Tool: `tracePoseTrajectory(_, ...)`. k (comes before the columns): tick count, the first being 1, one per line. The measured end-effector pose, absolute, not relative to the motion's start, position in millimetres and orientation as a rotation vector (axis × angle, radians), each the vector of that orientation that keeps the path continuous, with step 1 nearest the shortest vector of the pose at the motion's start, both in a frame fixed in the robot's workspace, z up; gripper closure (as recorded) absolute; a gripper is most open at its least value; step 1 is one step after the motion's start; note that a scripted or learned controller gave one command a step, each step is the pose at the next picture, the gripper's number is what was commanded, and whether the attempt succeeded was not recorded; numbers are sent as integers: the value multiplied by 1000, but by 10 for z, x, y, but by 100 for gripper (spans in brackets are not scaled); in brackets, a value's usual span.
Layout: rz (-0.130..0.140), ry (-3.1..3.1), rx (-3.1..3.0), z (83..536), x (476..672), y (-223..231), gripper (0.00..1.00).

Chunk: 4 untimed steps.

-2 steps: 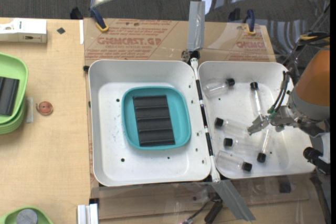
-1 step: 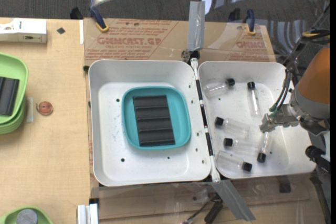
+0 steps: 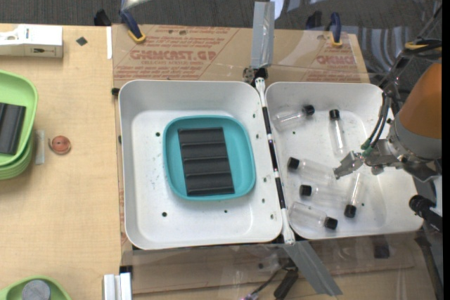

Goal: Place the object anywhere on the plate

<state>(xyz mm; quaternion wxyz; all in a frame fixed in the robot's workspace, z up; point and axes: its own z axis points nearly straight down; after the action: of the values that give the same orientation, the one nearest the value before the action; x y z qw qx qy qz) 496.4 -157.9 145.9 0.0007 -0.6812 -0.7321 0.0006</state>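
Lower edge of the camera view: a grey tape strip runs off the bench front below the seam between the two bins; a green-rimmed container sits at the lower left corner. Right bin: several clear vials with black caps lie scattered on its floor — one near the front wall, one just right of it, a short one further in, one beside the dividing wall, and two near the back, one lying left and one pointing rearward. The gripper hangs over the middle of this bin on the grey arm with its orange band, which enters from the right; whether its jaws are open or closed cannot be told, and no vial is seen between them. Left bin: a teal plate rests at its centre, carrying a black ribbed insert; the vials are all well apart from the plate, in the other bin. Left bench surface: a green tray holding a dark block; a small round brown disc beside it. Far side: brown cardboard with red print behind the bins, held by clamps; a white box at far left.
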Motion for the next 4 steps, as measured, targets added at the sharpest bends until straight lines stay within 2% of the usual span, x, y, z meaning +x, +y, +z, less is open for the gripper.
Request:
tracePoseTrajectory(1,3,-2296,-2142,1540,4967,-1589,100)
tracePoseTrajectory(2,3,-2296,-2142,1541,4967,-1590,0)
tracePoseTrajectory(3,2,-2341,-2091,907,4767,-1702,0)
tracePoseTrajectory(4,1,-2487,-1922,1986,4782,-2176,0)
